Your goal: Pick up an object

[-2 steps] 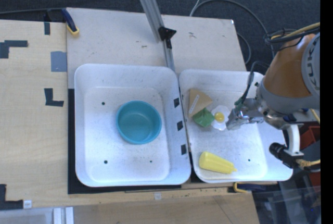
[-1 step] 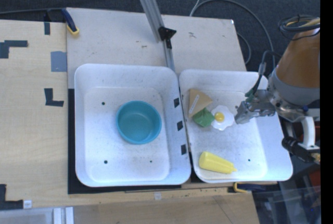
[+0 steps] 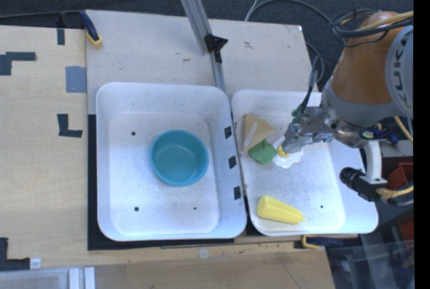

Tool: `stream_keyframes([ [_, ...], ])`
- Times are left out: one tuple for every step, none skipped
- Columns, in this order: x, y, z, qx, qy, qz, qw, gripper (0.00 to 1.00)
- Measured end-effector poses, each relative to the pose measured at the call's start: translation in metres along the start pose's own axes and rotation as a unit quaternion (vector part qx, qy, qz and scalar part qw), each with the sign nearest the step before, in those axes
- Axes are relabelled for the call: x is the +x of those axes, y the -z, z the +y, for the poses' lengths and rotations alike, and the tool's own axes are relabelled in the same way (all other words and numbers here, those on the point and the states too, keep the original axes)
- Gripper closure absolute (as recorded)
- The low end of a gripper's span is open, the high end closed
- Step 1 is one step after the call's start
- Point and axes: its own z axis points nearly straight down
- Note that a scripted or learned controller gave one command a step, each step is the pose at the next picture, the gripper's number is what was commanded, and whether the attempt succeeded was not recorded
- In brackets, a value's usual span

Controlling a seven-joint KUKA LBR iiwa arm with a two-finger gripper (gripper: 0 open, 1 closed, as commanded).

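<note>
The grey gripper (image 3: 287, 148) is low in the right white bin (image 3: 336, 210), jaw state hidden, just beside one green block (image 3: 263, 152) and one tan wedge (image 3: 256, 129); one yellow oblong (image 3: 279, 210) lies apart near the front rim; one blue bowl (image 3: 179, 157) sits mid left bin (image 3: 114, 167)

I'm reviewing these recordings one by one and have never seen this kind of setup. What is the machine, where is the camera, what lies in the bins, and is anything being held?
One fixed camera looks down at a slant on a bench with two shallow white bins. The left bin holds a blue bowl. The right bin holds a tan wedge, a green piece and a yellow object near the front. The grey and orange machine on the right is a robot arm; its gripper is down in the right bin beside the green piece. Whether it grips anything cannot be seen from here.
</note>
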Motion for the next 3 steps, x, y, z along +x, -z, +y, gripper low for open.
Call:
stream_keyframes([
  [0.046,-0.015,0.015,0.001,0.000,-0.001,1.0000,1.00],
  [0.094,-0.010,0.025,0.000,0.001,0.000,1.0000,1.00],
  [0.146,-0.026,0.040,0.001,0.000,-0.001,1.0000,1.00],
])
